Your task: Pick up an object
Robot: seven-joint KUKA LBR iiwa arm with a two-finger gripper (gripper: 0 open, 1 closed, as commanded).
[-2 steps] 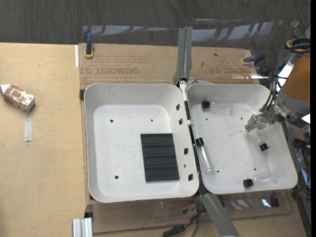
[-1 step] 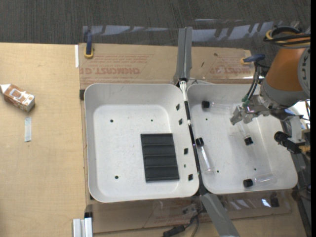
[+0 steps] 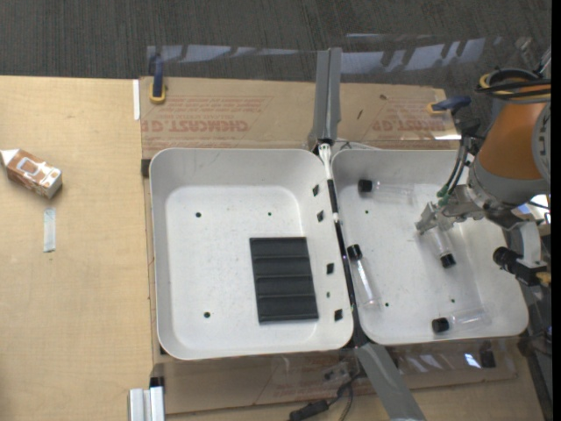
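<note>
My gripper (image 3: 436,218) hangs low over the right bin (image 3: 394,323), in its upper right part, below the arm's orange band (image 3: 513,143). A clear vial with a black cap (image 3: 445,251) lies on the bin floor just below and to the right of the gripper; I cannot tell whether they touch. Other clear black-capped vials lie at the bin's top left (image 3: 368,186), along its left wall (image 3: 359,274) and near its bottom right corner (image 3: 451,323). A black ribbed rectangular block (image 3: 283,279) lies flat in the left bin (image 3: 175,235).
A grey post (image 3: 327,95) stands at the back between the two bins, which rest on cardboard (image 3: 228,112). A small orange-and-white box (image 3: 33,174) and a pale strip (image 3: 49,231) lie on the wooden bench at the far left.
</note>
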